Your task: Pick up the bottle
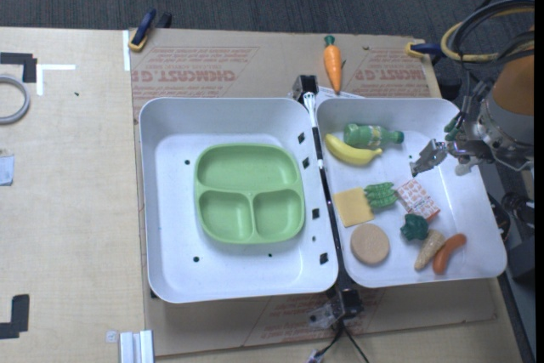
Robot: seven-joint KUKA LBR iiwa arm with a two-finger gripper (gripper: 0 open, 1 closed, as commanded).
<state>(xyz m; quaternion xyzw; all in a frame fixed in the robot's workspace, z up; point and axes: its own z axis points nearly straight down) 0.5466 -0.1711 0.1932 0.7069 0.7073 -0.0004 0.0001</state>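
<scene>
A: Camera view, from above. Where did the bottle lie?

B: I saw the green bottle (371,134) on its side near the far wall of the right bin (484,255), its cap pointing right. The banana (352,152) lay just beside it on the near side, apparently touching it.

A: And the hand?

B: The hand (427,159) hung over the right part of that bin, right of the bottle and apart from it. I saw nothing between its fingers; whether they stood wide or narrow I could not tell.

A: Other contents?

B: In the same bin: a yellow cheese slice (352,207), a green leafy piece (380,196), a red-patterned packet (418,199), a broccoli floret (415,227), a round cracker (371,244) and a sausage (449,253). The left bin (161,268) held a green divided plate (250,195). A toy carrot (331,63) lay on the desk (68,225) behind the bins.
</scene>
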